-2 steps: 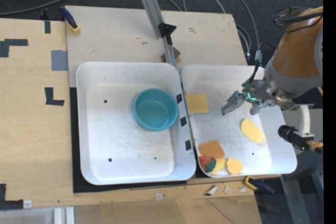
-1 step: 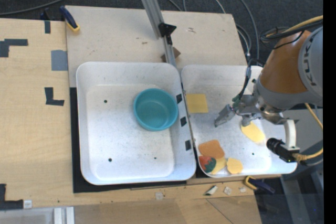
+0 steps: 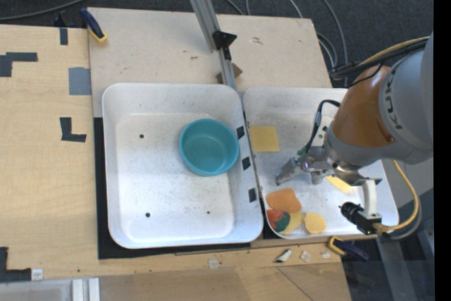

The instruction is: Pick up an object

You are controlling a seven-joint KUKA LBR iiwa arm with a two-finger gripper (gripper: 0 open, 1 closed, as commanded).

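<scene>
Grey arm [image 3: 394, 113] bent low over right bin [image 3: 282, 103], tool [image 3: 301, 171] fingers apart, clamping nothing, above orange piece [image 3: 284, 199]

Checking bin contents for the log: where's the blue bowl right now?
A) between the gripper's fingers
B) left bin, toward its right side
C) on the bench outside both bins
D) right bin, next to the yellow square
B: the blue bowl sits upright on the floor of the left bin, near its right wall, while the gripper is over the right bin.
</scene>
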